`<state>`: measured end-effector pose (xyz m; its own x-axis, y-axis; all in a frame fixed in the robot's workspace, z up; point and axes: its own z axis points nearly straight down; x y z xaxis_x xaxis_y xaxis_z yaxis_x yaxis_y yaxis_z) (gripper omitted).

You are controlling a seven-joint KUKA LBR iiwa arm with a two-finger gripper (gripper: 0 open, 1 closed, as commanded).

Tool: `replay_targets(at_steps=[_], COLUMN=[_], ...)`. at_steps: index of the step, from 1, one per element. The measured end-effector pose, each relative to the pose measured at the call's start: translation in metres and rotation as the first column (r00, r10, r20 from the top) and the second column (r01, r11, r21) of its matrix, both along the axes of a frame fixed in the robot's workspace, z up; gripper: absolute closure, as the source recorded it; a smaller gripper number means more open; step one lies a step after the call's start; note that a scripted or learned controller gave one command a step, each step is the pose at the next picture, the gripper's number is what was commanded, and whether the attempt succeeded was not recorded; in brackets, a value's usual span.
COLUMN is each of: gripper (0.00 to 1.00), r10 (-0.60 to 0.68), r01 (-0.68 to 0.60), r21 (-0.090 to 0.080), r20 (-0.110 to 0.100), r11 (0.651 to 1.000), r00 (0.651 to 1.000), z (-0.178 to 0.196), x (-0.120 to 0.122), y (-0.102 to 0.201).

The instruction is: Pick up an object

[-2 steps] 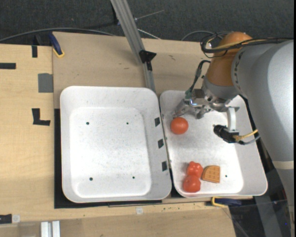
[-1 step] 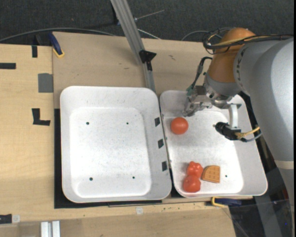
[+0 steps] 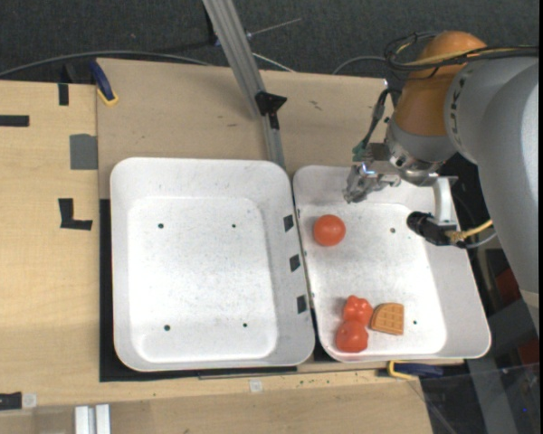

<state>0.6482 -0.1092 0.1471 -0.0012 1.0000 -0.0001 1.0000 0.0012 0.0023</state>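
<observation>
Hovering with gripper (image 3: 357,186) above right bin (image 3: 452,333); jaw state impossible to tell; tomato (image 3: 328,231) lying just below-left of jaws, nearest target.

Grey rounded arm (image 3: 502,107), orange wrist band (image 3: 430,89), thin black cables, small metallic fingers (image 3: 357,186)

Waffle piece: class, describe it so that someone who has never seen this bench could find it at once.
Start at the right bin, the one nearest the arm, and go to its near edge. Beside the red pepper lies the waffle, touching it on the right. It is the one flat, tan, gridded piece; its neighbours, including the tomato, are red and rounded.
</observation>
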Motion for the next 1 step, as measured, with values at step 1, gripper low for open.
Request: replay_targets(at_steps=[1], gripper=[1.0], r10=[0.001], r01=[-0.001], r21=[0.0], r20=[0.002], r11=[1.0], r00=[1.0], z=[0.0459], x=[0.0082], y=[0.003])
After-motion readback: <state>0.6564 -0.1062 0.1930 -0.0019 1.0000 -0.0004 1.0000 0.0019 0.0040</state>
